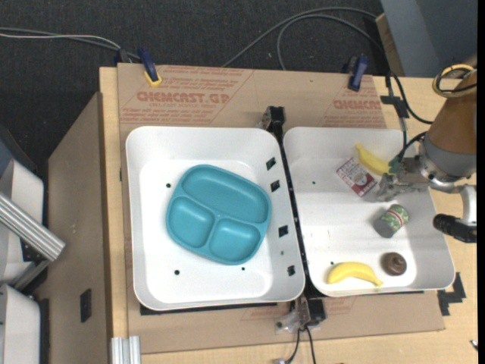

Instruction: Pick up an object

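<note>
Right bin (pixel 318 226), near edge: yellow banana (pixel 353 274), brown round item (pixel 393 263). Middle: green-labelled can (pixel 391 220) on its side, print unreadable. Far: second banana (pixel 372 160) touching red-white packet (pixel 354 174); gripper (pixel 395 179) beside them, fingers' state unclear. Left bin (pixel 144 203): teal divided plate (pixel 217 213). Counter board (pixel 189 89) printed "CHEMCAST GP".

Bright, even overhead light with soft shadows, mild glare on the white bins (pixel 144 203), slightly soft focus.
</note>
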You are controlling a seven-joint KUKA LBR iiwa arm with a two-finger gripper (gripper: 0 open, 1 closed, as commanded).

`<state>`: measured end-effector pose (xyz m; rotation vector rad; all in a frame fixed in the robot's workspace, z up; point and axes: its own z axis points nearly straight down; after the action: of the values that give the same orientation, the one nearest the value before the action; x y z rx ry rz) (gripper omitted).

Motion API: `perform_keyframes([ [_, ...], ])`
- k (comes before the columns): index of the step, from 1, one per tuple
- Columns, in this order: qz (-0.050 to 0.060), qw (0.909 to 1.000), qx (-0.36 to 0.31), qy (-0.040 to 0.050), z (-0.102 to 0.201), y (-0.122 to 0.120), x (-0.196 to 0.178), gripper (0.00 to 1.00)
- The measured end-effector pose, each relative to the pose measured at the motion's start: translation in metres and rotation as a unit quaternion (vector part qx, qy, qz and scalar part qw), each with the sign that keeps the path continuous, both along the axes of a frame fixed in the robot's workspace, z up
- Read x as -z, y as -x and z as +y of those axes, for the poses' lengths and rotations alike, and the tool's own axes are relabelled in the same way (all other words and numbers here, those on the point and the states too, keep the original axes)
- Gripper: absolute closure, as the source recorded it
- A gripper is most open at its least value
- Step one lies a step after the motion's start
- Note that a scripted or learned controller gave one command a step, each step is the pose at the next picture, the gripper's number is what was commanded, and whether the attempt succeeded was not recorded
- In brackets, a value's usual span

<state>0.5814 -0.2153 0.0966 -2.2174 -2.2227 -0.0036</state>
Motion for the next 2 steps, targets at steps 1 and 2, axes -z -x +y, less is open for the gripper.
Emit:
perform_keyframes([
  [1,-0.002,1.0,0.001,0.0023,-0.001,-0.002,-0.044,1.0],
  [2,-0.003,1.0,0.001,0.0025,0.001,0.005,-0.103,1.0],
])
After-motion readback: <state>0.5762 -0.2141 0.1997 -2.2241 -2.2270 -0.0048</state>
